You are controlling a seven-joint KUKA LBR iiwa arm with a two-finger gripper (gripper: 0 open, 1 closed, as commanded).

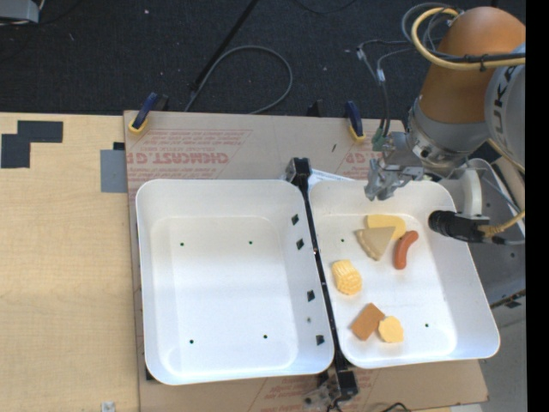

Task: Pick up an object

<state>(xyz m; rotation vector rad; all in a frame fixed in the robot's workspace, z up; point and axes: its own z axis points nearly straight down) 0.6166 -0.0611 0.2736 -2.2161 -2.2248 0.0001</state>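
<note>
The claw (383,186) hangs above the far edge of the right bin (467,316); its opening cannot be told. The cheese wedge (383,226) lies just below it. Both bins rest on cardboard (214,148) over a wooden bench (60,273); black carpet (129,41) lies beyond.

You can read one printed text: red block lettering on the cardboard sheet (225,141) beneath the two bins, along its far edge. It appears upside down and mirrored from this camera, and its letters look like "CHEMCAST GP", though the reading is uncertain. Further red print on the same sheet shows at the far right corner and along the near edge, but you cannot make it out. A letter on the arm's grey housing (508,101) is cut off and unreadable.
</note>
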